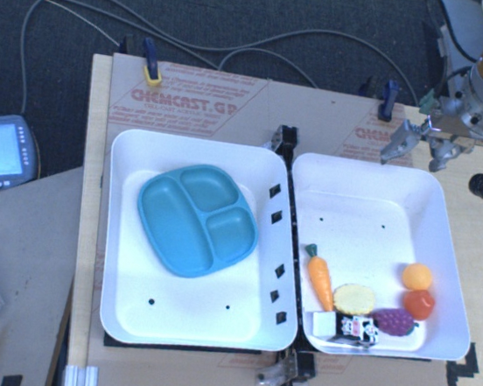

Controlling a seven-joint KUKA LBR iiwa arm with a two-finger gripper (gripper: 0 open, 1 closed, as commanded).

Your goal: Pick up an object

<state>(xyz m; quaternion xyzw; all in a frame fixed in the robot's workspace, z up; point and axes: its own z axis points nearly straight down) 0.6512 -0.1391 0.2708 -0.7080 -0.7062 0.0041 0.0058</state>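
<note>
Progress is judged as nil: nothing is seen between the spread, empty fingers of the grey two-finger gripper (420,147), which hangs above the far rim of the right shallow white bin (375,183). The candidates are clustered along that bin's near edge: an orange plastic carrot (321,280), a pale yellow round piece (354,298), a purple grape bunch (394,321), a small orange ball (418,276) and a red tomato-like ball (418,303). Choice, descent, closing and lifting are all left. A blue divided plastic plate (198,219) is lying in the left bin.

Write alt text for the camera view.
The gripper, fingers open, hangs above the right bin's far rim; toy food including a carrot clusters at that bin's near edge. The left bin holds a blue divided plate.
</note>
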